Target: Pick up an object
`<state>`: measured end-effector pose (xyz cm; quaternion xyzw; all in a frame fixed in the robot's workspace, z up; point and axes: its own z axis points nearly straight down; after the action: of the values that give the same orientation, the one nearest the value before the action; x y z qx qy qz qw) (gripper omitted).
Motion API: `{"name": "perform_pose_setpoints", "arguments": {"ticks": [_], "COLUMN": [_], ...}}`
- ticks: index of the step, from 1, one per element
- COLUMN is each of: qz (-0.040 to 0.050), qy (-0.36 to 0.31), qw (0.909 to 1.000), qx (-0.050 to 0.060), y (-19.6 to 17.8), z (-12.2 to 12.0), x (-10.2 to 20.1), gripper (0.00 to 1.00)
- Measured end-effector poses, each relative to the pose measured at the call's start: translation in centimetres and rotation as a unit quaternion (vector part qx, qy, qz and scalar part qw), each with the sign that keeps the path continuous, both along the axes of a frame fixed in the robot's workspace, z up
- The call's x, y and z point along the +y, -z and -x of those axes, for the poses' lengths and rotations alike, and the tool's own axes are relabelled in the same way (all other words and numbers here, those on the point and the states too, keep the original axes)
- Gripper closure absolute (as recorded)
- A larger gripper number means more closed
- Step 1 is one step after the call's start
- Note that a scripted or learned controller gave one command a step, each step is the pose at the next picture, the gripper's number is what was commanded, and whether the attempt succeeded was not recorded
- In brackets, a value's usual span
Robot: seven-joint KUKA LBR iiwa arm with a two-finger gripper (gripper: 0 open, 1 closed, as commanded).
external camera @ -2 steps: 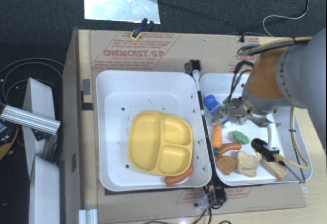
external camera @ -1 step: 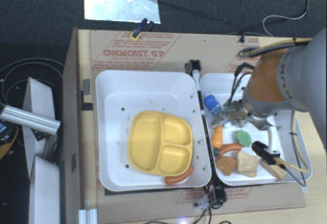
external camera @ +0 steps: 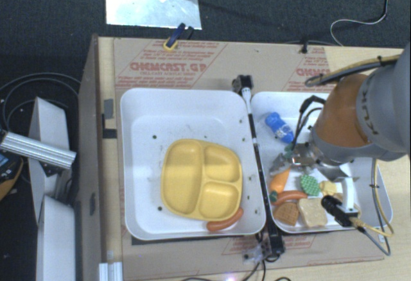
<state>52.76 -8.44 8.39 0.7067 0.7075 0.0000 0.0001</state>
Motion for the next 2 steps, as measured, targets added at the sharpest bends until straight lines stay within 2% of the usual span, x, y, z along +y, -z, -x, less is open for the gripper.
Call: {"name": "perform_pose_setpoints", "arguments": {"ticks": [1,2], "qz": [0.0000,-0.0003], "qy": [0.000,0.000], "qw": [1.0000,1.0000], "qx": [0.000,-0.002], "y": [0.0,-1.1], "z": [1.3,1.2], "x": [-0.3,-0.2], "gripper": [0.00,1.00]}}
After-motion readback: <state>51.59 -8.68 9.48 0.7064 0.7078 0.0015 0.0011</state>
